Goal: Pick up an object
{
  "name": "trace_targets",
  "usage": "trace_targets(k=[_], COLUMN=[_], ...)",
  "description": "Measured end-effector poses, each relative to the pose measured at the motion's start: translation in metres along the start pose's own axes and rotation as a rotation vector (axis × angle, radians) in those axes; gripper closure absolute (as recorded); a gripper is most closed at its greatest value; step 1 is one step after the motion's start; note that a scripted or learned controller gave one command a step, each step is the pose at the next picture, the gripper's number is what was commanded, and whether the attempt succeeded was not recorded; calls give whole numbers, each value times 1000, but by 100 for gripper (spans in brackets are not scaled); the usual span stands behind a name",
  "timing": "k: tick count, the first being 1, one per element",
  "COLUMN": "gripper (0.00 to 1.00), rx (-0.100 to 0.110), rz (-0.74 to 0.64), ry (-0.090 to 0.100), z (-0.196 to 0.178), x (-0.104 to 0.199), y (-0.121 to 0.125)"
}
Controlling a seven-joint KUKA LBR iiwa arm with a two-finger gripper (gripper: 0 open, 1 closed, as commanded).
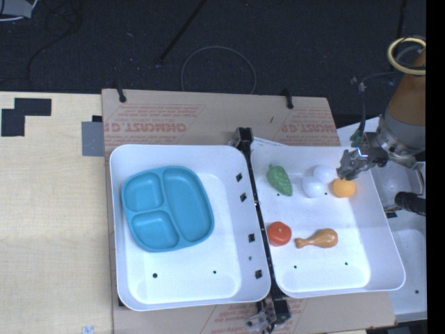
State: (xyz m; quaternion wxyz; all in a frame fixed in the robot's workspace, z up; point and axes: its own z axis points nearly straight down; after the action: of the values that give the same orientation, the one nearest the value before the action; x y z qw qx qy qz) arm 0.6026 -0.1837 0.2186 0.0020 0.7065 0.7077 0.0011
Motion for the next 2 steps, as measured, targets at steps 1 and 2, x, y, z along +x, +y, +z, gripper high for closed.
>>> trace_targets(k=[1,2], gripper=[100,100], rx=[1,7], rz=[0,-2], ry=[0,4], z=[-51,-50], x=[-1,56], y=[1,-7])
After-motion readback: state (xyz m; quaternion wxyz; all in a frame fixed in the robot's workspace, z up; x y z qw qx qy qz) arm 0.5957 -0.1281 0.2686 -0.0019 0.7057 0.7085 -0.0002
